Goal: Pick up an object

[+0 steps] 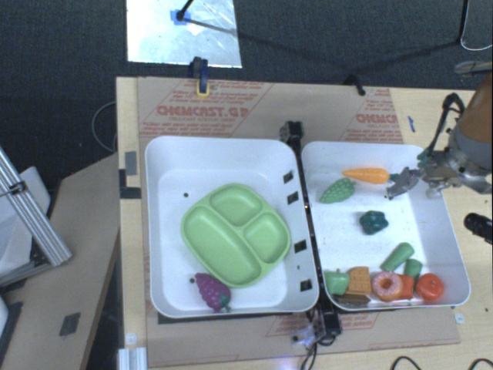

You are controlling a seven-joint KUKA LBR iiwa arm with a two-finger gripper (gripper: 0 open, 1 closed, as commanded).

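overhead, 2 shallow white bins sit side by side on a bench covered with brown protective paper (231,106) printed with the word "chemcast gp" in red, readable at the top left and again, partly cut off, at the top right. the left bin (166,206) holds a green divided plate (235,236) with 3 compartments near its middle, and a purple grape bunch (212,291) lies at the plate's lower left edge near the bin's front wall. the right bin (454,260) carries the rest: an orange carrot (367,175) near the back wall, a light green ridged vegetable (337,191) just beside its left end, a dark green broccoli piece (373,222) near the middle, and a cluster along the front wall that includes a pink frosted donut (384,285) and a red tomato (430,286). the gripper (397,186) reaches in from the right, low over the back of the right bin, its fingers spread apart with nothing between them, just beside the carrot's right tip. a blue and yellow clamp (201,75) sits at the bench's back edge.
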